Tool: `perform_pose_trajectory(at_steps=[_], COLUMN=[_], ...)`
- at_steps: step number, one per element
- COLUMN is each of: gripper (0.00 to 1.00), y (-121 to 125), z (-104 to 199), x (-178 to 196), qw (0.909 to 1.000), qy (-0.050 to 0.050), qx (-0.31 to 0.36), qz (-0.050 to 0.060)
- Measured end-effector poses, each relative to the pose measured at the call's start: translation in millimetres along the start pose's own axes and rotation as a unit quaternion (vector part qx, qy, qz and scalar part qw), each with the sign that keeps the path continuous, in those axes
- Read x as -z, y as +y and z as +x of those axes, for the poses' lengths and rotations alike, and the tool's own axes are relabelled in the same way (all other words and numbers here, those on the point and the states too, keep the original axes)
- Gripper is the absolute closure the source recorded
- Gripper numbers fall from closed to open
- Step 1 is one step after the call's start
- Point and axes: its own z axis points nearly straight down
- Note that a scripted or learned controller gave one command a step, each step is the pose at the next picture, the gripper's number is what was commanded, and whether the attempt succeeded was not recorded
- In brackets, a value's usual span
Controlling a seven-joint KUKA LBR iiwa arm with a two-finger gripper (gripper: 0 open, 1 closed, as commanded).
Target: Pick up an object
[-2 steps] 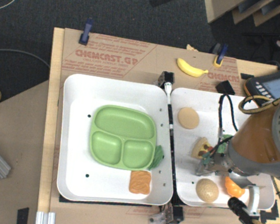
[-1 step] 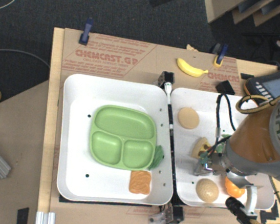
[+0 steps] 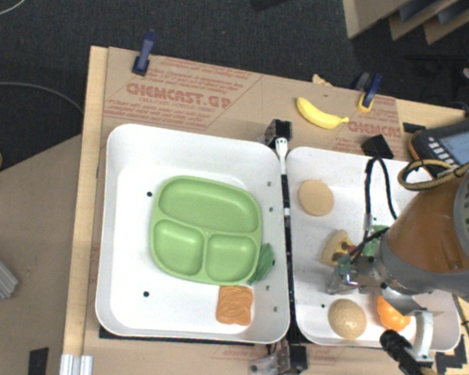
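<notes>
Setting: dark carpeted floor around a wooden worktop [image 3: 85,205] topped with a printed cardboard sheet; two shallow white bins sit side by side on it.
Arm: grey arm [image 3: 439,241] with an orange band reaches in over the worktop's right edge and hangs above the right bin.
Left bin: left bin [image 3: 115,235] holds a green divided plate [image 3: 205,230] near its middle, a green scrap tucked at the plate's right edge, and an orange waffle-like piece [image 3: 234,304] near the bin's front edge.
Right bin: right bin [image 3: 310,327] holds a tan round bun [image 3: 315,197] toward its back, a beige ball [image 3: 347,319] near its front edge, a small orange item [image 3: 391,314] partly under the arm, and a pale lumpy piece [image 3: 336,248] near its middle.
Outside the bins: a yellow banana [image 3: 320,114] lies on the cardboard near the worktop's back edge.
Jaws: gripper [image 3: 348,276] sits low in the right bin, between the pale piece and the beige ball; I cannot tell whether the jaws are spread or pressed together.
Task's thing: likely the beige ball or the pale piece, both just beside the gripper; nothing is seen held.
Risk: the ball could roll off a closing grip; crowded neighbours could be nudged or clipped.
</notes>
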Motion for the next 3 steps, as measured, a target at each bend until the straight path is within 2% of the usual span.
perform_pose_trajectory(at_steps=[3], gripper=[1.00], y=[0.6], z=[8.1], x=[19.9], qw=[1.0000], qy=[0.000], qx=[0.001], qz=[-0.002])
